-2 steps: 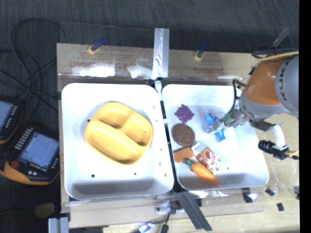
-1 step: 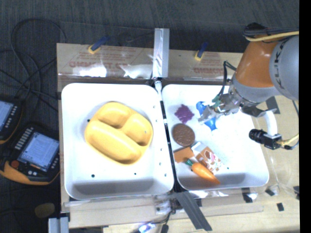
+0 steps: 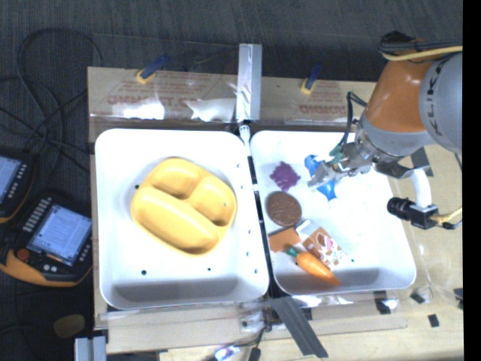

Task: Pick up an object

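Right bin [image 3: 391, 265]: open floor from 3 to 5 o'clock; purple piece [image 3: 285, 175], brown disc [image 3: 284, 208], carrot [image 3: 316, 265] crowd its 9 to 6 side. Left bin [image 3: 120, 277]: yellow lump [image 3: 184, 204] blocks centre

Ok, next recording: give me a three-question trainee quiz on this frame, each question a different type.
1. True or false: the big yellow object lies in the left bin.
2. Multiple choice: what sits right next to the gripper in the right bin? A) the carrot B) the blue object C) the brown disc
3. Short answer: which item lies nearest the right bin's front edge?

Key:
1. True.
2. B, the blue object; the view does not settle whether it is gripped.
3. The carrot, beside a small printed packet, below the brown disc and the purple piece.
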You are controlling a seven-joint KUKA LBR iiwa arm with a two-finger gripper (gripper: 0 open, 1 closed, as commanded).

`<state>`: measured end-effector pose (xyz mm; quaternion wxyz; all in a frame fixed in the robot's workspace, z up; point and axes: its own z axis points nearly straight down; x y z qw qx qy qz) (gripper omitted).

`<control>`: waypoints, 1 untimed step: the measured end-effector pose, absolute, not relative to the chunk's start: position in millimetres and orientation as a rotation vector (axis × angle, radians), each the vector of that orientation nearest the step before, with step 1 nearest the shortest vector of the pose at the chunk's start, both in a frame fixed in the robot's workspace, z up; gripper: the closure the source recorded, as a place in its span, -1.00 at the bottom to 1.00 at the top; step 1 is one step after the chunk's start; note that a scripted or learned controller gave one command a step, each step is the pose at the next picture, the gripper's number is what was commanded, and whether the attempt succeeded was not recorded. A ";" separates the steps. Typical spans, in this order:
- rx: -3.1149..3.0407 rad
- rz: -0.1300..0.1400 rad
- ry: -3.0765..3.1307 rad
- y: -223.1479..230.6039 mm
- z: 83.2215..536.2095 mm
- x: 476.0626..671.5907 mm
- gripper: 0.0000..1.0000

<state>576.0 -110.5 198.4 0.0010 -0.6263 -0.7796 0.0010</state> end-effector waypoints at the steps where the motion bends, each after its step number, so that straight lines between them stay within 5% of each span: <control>1: -2.281 0.004 -2.159 -106.1 210.8 561.4 1.00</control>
